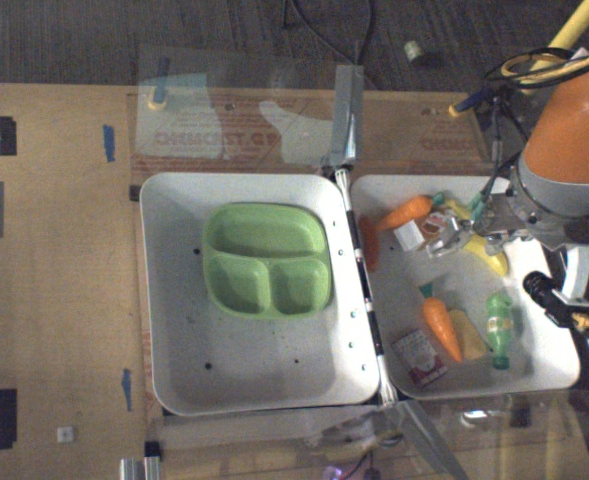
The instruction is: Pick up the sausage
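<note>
Against the left wall of the right bin, the sausage is seen lying with its long axis running along that wall. It lies to the image-left of the gripper, past the upper carrot. Whether anything is grasped cannot be told.

Arm cut off right
</note>
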### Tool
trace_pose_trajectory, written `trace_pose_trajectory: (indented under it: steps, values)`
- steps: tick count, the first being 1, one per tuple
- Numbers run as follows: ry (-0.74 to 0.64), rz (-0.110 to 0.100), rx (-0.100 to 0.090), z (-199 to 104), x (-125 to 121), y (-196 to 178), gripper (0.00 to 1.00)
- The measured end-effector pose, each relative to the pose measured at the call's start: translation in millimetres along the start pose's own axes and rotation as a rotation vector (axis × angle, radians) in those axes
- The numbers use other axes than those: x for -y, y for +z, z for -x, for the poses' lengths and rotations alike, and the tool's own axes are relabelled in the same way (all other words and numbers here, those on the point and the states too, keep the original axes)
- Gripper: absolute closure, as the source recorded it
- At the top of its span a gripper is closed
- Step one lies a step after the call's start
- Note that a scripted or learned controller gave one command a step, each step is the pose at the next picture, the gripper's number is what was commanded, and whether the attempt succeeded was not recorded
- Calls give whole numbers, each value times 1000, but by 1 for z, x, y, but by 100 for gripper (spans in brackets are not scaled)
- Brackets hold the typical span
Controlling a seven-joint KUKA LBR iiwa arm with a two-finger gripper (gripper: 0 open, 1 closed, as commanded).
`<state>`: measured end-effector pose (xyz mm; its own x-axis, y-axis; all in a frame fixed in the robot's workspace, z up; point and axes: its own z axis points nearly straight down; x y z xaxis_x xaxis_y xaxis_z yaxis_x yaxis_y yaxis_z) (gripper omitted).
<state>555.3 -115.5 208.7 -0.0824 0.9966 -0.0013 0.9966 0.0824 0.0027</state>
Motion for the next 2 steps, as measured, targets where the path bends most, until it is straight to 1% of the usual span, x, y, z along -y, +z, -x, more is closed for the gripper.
trace_pose_trajectory:
  steps: [1, 2]
  values:
    - [48, -1, 0, 2, -56, 114, 0]
    - [311, -50, 0, -8, -103, 123, 0]
